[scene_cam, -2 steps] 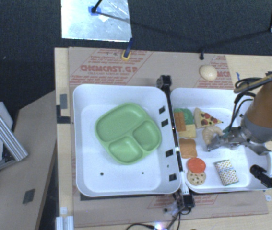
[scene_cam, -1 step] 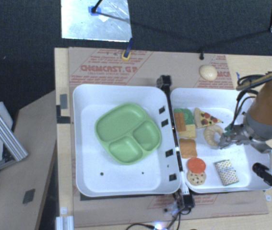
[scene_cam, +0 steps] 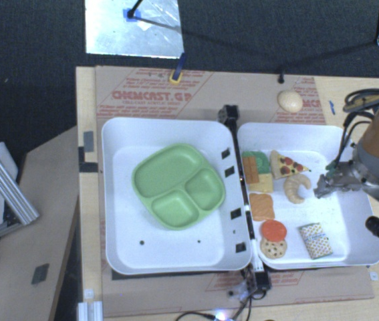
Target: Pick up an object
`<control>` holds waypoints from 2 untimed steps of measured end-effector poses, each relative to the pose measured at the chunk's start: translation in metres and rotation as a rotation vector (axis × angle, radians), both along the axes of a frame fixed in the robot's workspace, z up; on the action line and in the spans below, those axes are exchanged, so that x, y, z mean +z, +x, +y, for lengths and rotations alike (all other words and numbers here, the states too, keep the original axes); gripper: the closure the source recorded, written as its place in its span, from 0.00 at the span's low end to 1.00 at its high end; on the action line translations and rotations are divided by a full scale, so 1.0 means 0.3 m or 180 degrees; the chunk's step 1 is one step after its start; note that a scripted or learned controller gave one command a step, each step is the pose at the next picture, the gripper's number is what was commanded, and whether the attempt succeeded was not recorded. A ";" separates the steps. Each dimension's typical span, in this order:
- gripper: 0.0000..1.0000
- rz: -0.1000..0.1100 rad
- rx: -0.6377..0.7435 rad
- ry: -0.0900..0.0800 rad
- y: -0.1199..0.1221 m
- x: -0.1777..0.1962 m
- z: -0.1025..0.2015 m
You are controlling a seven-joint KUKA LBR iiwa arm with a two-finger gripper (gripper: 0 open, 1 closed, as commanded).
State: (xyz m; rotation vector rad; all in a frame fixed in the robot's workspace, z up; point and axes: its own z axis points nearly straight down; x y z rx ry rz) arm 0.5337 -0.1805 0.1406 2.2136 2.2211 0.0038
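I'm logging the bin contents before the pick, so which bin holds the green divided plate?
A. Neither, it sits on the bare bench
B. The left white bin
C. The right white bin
B: the green divided plate lies alone inside the left white bin, while the toy food pieces such as the pizza slice are in the right white bin.

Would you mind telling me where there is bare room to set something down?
Bare floor rings the green tray in the left bin. The right bin is crowded along its left side; free patches lie between croissant and packet.
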 end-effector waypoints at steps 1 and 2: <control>1.00 -0.0007 0.0003 -0.0002 -0.010 0.211 -0.010; 1.00 0.0003 0.0003 0.0002 -0.006 0.284 -0.011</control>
